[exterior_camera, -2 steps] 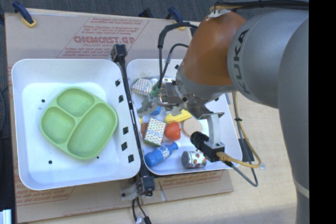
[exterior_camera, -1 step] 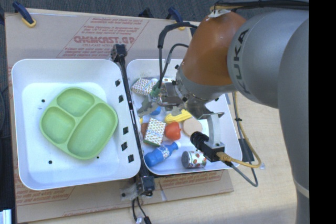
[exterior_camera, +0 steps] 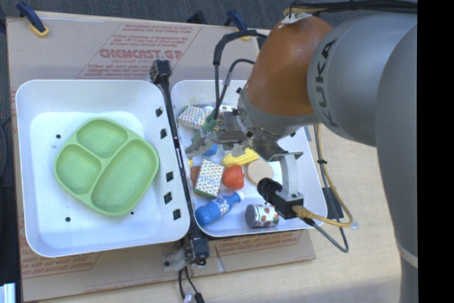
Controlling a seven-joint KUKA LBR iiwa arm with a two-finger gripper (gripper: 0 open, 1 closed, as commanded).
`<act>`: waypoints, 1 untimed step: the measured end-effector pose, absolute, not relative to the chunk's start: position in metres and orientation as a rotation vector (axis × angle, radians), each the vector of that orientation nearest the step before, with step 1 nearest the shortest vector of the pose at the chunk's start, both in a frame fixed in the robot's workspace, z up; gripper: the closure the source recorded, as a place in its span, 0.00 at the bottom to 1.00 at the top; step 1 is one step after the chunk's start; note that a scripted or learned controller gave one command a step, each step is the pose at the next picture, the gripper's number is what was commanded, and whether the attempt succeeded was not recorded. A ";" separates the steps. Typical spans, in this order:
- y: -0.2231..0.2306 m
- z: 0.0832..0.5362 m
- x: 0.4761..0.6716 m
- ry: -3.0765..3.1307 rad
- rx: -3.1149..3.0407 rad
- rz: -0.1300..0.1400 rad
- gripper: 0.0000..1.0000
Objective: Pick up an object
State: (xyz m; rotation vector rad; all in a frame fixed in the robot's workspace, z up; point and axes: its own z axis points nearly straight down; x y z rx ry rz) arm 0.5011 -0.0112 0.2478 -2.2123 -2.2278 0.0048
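Observation:
The right bin [exterior_camera: 298, 220] holds several small objects: a patterned box [exterior_camera: 192, 116], a yellow piece [exterior_camera: 241, 157], a red ball [exterior_camera: 233, 178], a checkered carton [exterior_camera: 208, 178], a blue bottle [exterior_camera: 216, 209] and a patterned can [exterior_camera: 263, 215]. My gripper [exterior_camera: 228, 130] hangs low over the middle of this pile, just above the yellow piece and beside a small green item [exterior_camera: 211, 125]. The grey wrist and orange band [exterior_camera: 287, 67] cover the bin's back right part. Nothing can be seen held in the gripper.
The left bin [exterior_camera: 32, 152] contains a light green divided plate [exterior_camera: 106, 165]. A black divider rail [exterior_camera: 172, 152] runs between the bins. Cables [exterior_camera: 326, 213] loop off the wrist over the right bin's near right corner. Cardboard lies under both bins.

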 end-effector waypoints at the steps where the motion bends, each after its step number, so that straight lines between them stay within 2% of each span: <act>1: 0.100 0.118 0.532 -2.230 -2.208 0.005 0.00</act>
